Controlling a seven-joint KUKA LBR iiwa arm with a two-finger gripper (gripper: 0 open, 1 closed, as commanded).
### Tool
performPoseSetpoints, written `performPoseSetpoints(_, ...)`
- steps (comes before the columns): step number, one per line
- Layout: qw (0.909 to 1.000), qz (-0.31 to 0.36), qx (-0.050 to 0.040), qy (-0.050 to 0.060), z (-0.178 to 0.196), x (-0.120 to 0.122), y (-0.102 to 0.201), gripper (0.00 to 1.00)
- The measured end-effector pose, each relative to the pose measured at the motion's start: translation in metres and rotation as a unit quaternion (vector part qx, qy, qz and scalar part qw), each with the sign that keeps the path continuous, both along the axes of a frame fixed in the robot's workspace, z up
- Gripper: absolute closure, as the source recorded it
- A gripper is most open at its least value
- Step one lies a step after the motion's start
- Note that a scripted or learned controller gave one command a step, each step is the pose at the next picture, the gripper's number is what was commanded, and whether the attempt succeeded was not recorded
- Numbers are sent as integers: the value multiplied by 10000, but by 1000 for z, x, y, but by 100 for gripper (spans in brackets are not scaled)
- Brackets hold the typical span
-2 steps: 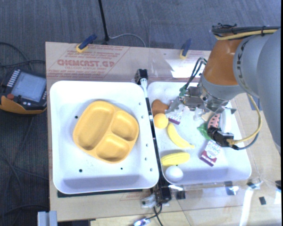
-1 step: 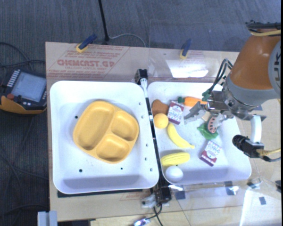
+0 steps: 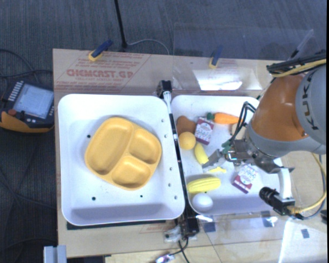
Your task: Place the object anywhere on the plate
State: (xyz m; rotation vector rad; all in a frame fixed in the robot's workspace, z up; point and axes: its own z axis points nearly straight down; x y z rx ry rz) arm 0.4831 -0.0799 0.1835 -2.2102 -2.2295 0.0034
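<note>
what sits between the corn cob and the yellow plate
In the camera view, the two bins' adjoining white walls lie between the corn cob and the yellow plate, plus bare bin floor.

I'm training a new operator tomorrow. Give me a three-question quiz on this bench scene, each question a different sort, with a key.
1. True or false: the yellow plate lies in the right bin.
2. Multiple choice: which item lies nearest the right bin's front edge? A) carrot B) white egg C) lemon
3. Fill in: the plate has ___ compartments.

Key: 1) False, it lies in the left bin. 2) B. 3) three.
</note>
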Motion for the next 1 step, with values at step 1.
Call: performPoseSetpoints(1, 9918, 1281, 3, -7, 0, 1, 14, 0)
